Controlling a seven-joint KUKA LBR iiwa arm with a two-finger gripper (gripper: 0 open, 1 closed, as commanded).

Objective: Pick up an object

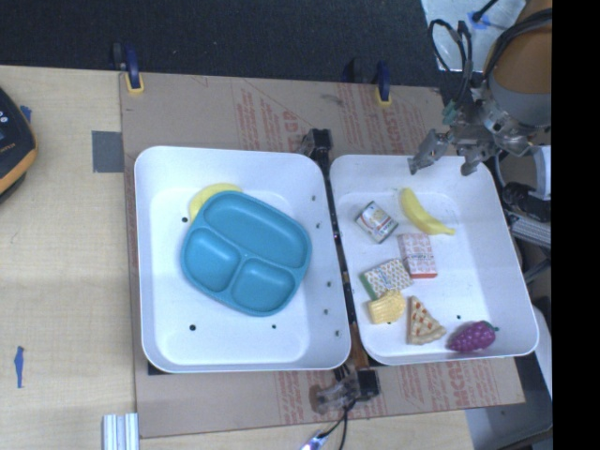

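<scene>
You see the gripper spread open and holding nothing over the right bin's far rim at about 12 o'clock, with the curved yellow banana lying near it, toward 6 o'clock, beside a small striped packet.

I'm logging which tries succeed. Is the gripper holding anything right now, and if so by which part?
Nothing is held. The gripper hangs open over the right bin's far edge, with no object between its fingers; the banana lies apart below it.
</scene>
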